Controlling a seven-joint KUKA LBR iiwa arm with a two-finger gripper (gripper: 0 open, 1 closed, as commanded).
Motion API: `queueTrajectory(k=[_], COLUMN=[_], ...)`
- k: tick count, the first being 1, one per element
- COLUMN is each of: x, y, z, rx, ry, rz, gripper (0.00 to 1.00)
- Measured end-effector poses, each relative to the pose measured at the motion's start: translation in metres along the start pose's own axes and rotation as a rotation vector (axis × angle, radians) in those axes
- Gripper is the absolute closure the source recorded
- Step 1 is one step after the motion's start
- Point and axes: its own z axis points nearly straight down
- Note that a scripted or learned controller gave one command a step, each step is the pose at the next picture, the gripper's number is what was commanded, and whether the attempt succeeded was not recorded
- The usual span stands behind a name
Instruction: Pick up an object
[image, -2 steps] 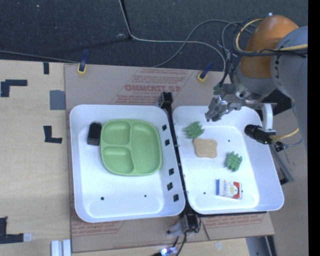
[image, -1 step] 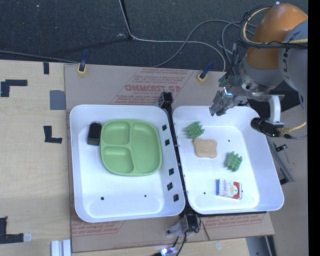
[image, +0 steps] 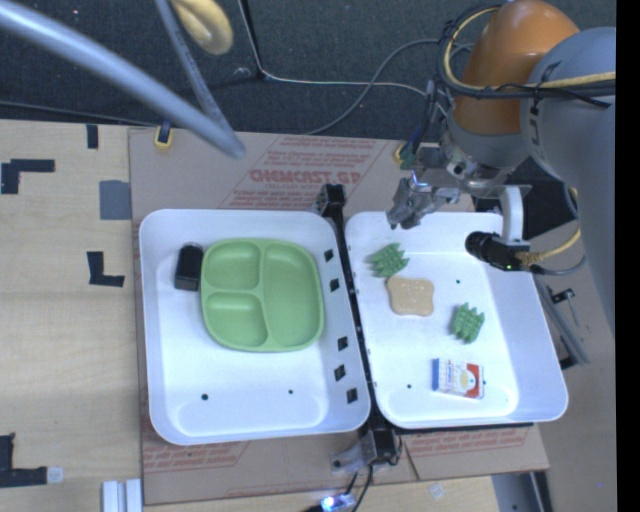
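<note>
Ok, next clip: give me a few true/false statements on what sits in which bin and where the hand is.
1. The green divided plate lies in the left bin. True.
2. A black object sits on the plate. False: it lies beside the plate's left edge.
3. The right bin holds four small items. True.
4. The hand hangs over the left bin. False: it is at the right bin's far edge, near a green toy.

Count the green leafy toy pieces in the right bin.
2. One green leafy piece lies near the bin's upper left, just below the tool. The other green leafy piece sits mid-bin toward the right, right of the tan slice. None seems hidden.
</note>
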Motion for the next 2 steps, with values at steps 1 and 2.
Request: queueTrajectory(k=[1, 2], x=[0.051, 0.107], y=[0.009, 0.018], z=[0.019, 0.034], rx=[0.003, 0.002], ry=[0.001, 0.000], rz=[-0.001, -0.001], gripper=[1.00, 1.00])
